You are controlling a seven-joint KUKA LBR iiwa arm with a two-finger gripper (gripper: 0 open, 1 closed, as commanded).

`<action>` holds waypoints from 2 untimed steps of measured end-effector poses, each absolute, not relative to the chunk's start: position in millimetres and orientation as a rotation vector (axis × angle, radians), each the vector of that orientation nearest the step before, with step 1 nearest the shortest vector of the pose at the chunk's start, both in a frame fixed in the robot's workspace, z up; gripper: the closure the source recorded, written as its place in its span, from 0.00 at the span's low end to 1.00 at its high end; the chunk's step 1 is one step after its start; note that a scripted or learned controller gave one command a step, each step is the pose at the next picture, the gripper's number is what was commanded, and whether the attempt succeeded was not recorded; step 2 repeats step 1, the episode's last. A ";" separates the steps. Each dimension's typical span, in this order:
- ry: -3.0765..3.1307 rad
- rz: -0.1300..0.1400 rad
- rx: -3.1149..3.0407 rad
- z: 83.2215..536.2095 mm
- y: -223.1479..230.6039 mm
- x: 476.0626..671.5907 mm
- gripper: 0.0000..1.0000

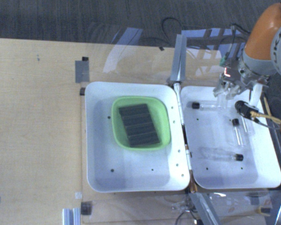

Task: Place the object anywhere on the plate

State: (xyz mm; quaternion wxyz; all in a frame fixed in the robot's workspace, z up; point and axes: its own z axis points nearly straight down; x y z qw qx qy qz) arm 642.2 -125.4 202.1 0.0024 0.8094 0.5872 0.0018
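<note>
Gripper (227, 90) of the grey and orange arm (267, 36) hangs over the upper part of the right bin (267, 172), close to its far rim. How wide it is open cannot be told, because its lower end looks pale and blurred against the white floor of the bin. Whether it has hold of something, or touches something, also cannot be told.

On the green plate (116, 125), which sits in the upper half of the left bin (98, 163), lies a dark block (139, 125) with ridges across it. It lies flat, a little turned, and fills most of the plate's middle. The block is well apart from the gripper, with the wall between the two bins in between.

In the right bin lie three clear tubes with black caps. The upper tube (203, 106) lies crosswise, just beside the gripper on the side of the left bin, its cap pointing to the left bin. The middle tube (237, 134) lies lengthwise below the gripper, cap at its upper end. The lower tube (218, 153) lies crosswise near the bin's middle, cap at its right end. Both bins stand on a pale wooden bench (33, 125).
</note>
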 end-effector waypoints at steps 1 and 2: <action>1.841 0.006 2.539 202.3 -125.4 642.3 0.00; 1.841 0.006 2.539 202.3 -125.4 642.3 0.00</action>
